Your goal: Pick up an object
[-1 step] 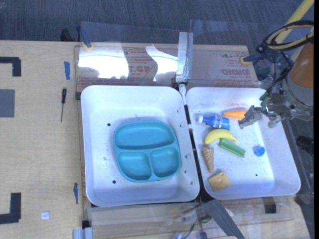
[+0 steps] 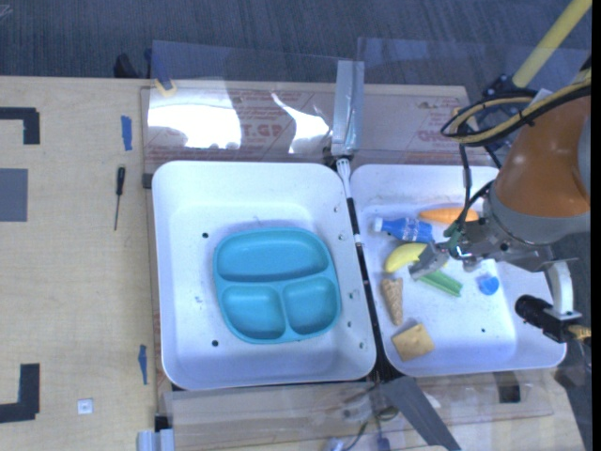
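Observation:
In the right bin (image 2: 488, 346) lie a yellow banana-shaped toy (image 2: 405, 256), a blue bottle (image 2: 398, 226), an orange carrot (image 2: 439, 216), a green stick (image 2: 441, 284), a small blue cap (image 2: 486, 286), a tan cone (image 2: 392, 299) and a brown cracker-like block (image 2: 412, 341). My gripper (image 2: 438, 256) hangs low over the middle of this bin. It is just right of the yellow toy and above the green stick. The orange-banded wrist (image 2: 545, 167) hides the bin's right part.
The left bin (image 2: 178, 195) holds a teal divided plate (image 2: 277, 283). A clear plastic panel (image 2: 244, 111) stands behind the bins. Cables (image 2: 488, 111) and a yellow hose (image 2: 559, 31) run at the upper right. A screwdriver (image 2: 118, 195) lies on the wooden bench at the left.

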Motion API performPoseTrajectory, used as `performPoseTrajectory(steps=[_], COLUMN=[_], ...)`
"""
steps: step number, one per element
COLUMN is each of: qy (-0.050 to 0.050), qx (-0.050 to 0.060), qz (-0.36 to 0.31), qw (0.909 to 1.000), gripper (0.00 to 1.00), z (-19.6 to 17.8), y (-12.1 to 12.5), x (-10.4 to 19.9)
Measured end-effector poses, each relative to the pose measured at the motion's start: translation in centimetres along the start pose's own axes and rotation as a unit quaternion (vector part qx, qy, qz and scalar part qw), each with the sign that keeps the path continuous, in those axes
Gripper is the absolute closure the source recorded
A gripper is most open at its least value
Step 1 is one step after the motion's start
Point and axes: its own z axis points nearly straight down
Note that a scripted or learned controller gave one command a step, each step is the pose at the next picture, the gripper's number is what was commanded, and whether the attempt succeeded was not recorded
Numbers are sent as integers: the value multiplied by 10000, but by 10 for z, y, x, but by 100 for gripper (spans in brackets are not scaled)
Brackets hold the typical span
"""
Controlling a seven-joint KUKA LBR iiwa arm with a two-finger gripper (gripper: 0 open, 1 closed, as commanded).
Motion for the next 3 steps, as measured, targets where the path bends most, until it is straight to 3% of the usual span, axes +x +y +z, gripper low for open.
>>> performPoseTrajectory(steps=[1,2,3], qy=[-27,-32,-22], qx=[-72,-93,-84], qz=[-353,-336,-571], qw=[9993,9994,9983], gripper=[0,100,100], z=[94,83,-8], y=[27,28,82], x=[-42,-44,-5])
